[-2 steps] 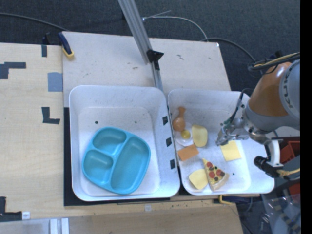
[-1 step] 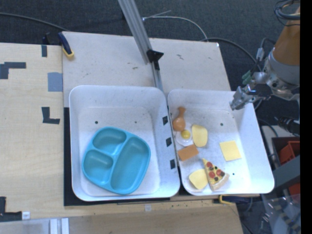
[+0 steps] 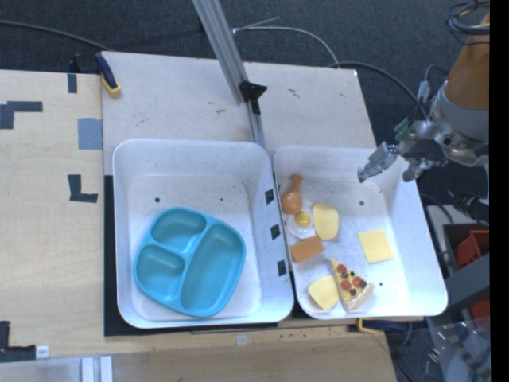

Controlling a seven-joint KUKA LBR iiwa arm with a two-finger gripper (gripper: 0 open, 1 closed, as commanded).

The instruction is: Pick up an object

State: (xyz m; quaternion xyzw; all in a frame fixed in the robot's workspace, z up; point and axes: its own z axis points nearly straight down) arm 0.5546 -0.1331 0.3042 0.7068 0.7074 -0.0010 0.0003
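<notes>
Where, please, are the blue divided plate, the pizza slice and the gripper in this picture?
blue divided plate (image 3: 189, 261): camera view, on the ridge between its compartments.
pizza slice (image 3: 351, 284): camera view, on its topped middle.
gripper (image 3: 391, 164): camera view, midway between its fingertips.

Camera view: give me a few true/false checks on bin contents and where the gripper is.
1. The blue divided plate lies in the left bin. True.
2. The pizza slice lies in the left bin. False: it lies in the right bin, near its front edge.
3. The gripper holds the yellow square. False: the square lies on the bin floor, apart from the gripper.
4. The gripper is over the right bin's far right corner. True.
5. The fried egg rests on the plate. False: it lies in the right bin.
</notes>
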